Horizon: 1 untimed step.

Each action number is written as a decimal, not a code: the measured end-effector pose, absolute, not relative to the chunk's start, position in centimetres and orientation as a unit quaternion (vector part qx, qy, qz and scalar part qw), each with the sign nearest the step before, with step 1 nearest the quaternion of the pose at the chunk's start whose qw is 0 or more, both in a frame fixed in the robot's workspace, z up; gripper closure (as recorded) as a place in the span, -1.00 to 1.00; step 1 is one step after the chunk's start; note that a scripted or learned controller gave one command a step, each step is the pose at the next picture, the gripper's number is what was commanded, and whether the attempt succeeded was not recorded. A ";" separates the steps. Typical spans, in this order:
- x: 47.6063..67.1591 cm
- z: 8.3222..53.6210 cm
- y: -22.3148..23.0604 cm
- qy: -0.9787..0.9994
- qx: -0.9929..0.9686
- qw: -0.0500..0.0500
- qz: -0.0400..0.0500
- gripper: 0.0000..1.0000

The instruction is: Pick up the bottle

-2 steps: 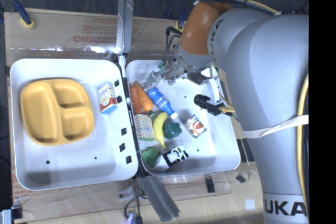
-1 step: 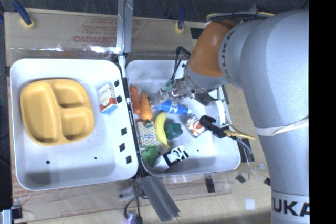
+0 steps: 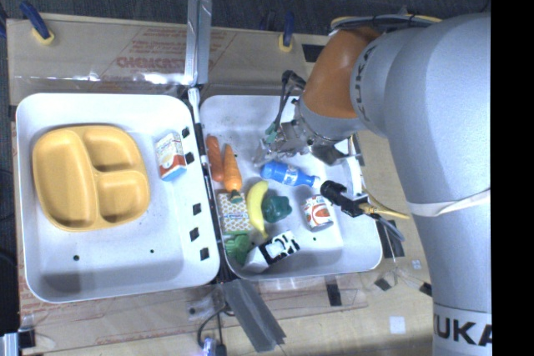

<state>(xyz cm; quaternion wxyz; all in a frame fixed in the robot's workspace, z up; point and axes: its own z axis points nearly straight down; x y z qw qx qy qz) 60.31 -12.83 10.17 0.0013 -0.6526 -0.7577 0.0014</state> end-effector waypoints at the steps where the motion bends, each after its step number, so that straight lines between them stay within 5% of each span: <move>1: 60.3 19.2 -5.1 -0.629 -0.778 0.001 0.001 1.00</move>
